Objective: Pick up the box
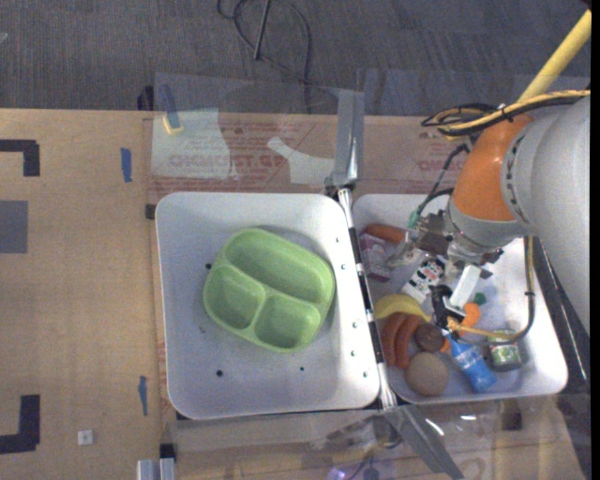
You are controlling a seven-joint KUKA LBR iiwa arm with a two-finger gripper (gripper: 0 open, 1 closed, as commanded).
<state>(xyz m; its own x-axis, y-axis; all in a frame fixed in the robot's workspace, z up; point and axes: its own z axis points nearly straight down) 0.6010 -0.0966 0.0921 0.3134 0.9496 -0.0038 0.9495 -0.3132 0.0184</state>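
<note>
The bench top point(75, 309) is tan board marked with black squares and blue tape strips point(126, 165). Dark grey carpet point(112, 47) lies beyond it, crossed by a black cable point(272, 28).

The bench point(75, 281) has a tan surface carrying black and grey markings at 9 o'clock and blue tape strips point(126, 165). Two shallow white bins rest directly on it side by side: the left bin point(183, 375) centrally, the right bin point(548, 370) at 3 o'clock, rims touching.
</note>
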